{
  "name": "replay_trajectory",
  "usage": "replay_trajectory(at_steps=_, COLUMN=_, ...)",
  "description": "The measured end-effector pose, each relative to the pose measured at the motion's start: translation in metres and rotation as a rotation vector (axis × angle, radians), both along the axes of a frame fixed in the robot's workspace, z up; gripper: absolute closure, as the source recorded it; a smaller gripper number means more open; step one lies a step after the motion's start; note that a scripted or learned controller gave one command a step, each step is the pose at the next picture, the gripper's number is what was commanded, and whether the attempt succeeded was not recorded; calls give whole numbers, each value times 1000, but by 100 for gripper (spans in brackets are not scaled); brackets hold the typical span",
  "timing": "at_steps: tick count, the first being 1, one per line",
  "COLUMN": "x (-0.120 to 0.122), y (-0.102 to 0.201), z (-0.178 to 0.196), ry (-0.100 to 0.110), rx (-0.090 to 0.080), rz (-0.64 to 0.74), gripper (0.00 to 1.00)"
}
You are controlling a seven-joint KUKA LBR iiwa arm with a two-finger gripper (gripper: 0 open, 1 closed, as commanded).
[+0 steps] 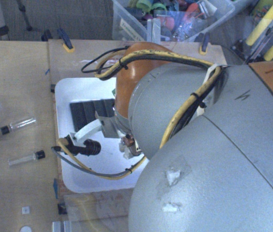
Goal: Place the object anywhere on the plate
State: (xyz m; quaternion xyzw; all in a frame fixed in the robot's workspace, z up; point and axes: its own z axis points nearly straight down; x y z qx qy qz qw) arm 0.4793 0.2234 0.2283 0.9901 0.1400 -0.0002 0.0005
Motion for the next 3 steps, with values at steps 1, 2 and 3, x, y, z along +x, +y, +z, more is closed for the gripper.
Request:
replay_trajectory(at_steps=1, x=44, y=0, z=72, ry=-2, rx=0, rz=-83, gripper=100)
replay_trajectory(at_steps=2, x=125, y=0, z=62, ry=-2, rx=0, rz=17, gripper=100)
replay_trajectory(at_steps=3, x=73, y=0, z=45, ry=0, rx=0, rz=-83, gripper=100)
